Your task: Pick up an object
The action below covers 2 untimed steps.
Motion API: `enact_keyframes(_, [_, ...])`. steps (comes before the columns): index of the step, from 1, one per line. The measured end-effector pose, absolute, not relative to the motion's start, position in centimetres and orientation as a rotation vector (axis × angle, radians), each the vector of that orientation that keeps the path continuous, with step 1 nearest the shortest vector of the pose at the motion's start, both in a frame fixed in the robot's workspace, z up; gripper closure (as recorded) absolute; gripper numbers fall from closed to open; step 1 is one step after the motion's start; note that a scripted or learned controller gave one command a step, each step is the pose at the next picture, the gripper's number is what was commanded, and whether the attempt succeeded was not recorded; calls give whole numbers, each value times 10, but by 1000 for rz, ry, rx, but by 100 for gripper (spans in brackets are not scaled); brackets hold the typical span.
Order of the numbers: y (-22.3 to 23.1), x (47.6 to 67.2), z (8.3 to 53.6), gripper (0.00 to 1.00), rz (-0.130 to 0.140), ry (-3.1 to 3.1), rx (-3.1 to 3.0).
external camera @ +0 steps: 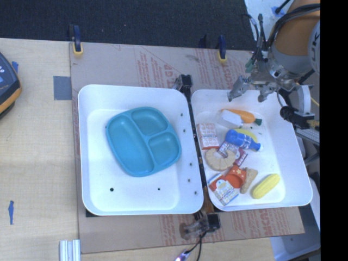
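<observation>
My gripper (249, 93) hangs over the far edge of the right bin (293, 151), fingers spread apart and nothing between them. Just below it in the bin lies an orange carrot (240, 116). Nearer the middle are a blue bottle with a yellow band (242, 139), a small printed packet (207, 135) and a round cracker (219, 159). At the front lie an orange-red packet (228, 182), a tan piece (249, 179) and a yellow corn cob (265, 185).
The left bin (92, 145) holds a blue divided plate (143, 141). A black clamp (185, 82) sits between the bins at the back, another (204, 223) at the front. A dark device (7, 83) lies at the bench's left edge.
</observation>
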<state>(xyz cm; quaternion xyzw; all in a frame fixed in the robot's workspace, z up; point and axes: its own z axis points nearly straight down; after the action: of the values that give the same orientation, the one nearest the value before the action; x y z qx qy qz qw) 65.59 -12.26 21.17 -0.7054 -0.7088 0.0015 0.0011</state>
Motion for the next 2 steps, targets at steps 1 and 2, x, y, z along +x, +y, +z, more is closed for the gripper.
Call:
enact_keyframes(1, [-108, 633, 96, 0, -3, -2227, -2222])
enact_keyframes(2, [-107, 634, 107, 100, -3, -2227, -2218])
